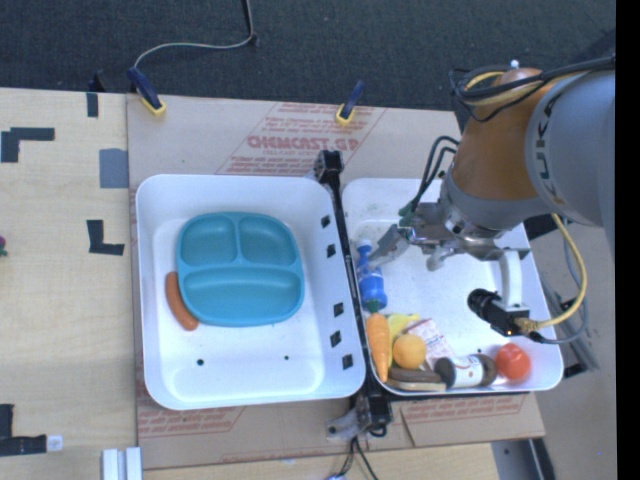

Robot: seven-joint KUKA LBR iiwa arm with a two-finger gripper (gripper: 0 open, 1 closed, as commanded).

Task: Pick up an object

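The fingers (pixel 405 243) sit in the right bin (pixel 540 298), just right of the frame's centre, beneath the grey wrist and the orange band of the arm (pixel 500 158). They appear spread, one tip reaching toward the left wall of the bin and the other lower and to the right, and nothing lies between them. The nearest candidate is the blue bottle (pixel 370 278), which lies just below and left of the fingers, close against the divider between the bins. Its long axis runs nearly top to bottom in the frame, with the narrow cap end pointing toward the top. A grasp would likely call for a short move down and left, with the fingers closing across the narrow width. Further toward the lower edge of the bin lie a carrot (pixel 378 343), an orange ball (pixel 409 351) and a red tomato (pixel 512 361). The left bin (pixel 150 348) holds a teal divided plate (pixel 240 268) and a sausage (pixel 180 303) on the surface.
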